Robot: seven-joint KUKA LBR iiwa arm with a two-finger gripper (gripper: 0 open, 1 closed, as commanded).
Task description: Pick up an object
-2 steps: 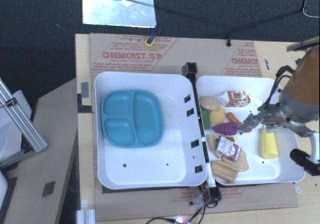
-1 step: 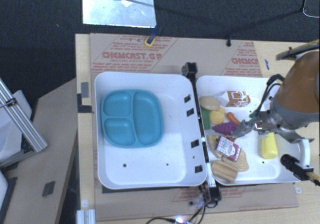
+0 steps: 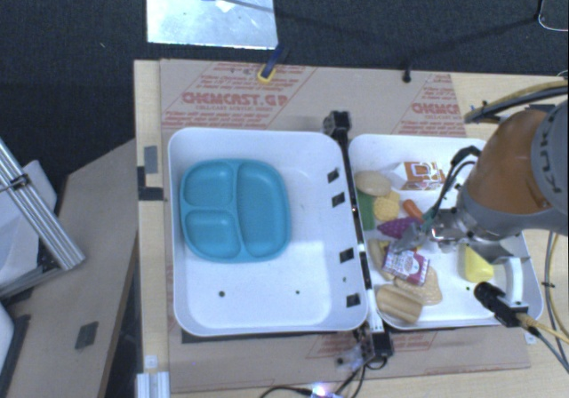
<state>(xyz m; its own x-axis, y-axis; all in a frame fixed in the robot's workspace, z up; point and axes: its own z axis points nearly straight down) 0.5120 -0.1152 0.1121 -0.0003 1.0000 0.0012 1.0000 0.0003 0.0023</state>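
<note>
The right bin [image 3: 444, 146] holds a heap of toy food. A beige oval piece [image 3: 373, 181] lies at its upper left, with a yellow piece [image 3: 387, 206] and a small orange carrot [image 3: 413, 208] just below. A purple piece [image 3: 396, 228] sits mid-bin above a pink-and-white packet [image 3: 406, 263]. A bread roll [image 3: 399, 303] and a tan cookie [image 3: 432, 290] lie near the front wall. My gripper [image 3: 437, 229] hangs low over the bin, right beside the purple piece and the packet. A yellow block [image 3: 476, 265] lies under the wrist.
An orange-and-white box [image 3: 422, 174] lies at the back of the right bin. The left bin [image 3: 258, 298] holds a blue divided plate [image 3: 236, 210]. A black-clipped divider [image 3: 348, 210] separates the two bins. The arm [image 3: 511, 174] covers the right bin's right side.
</note>
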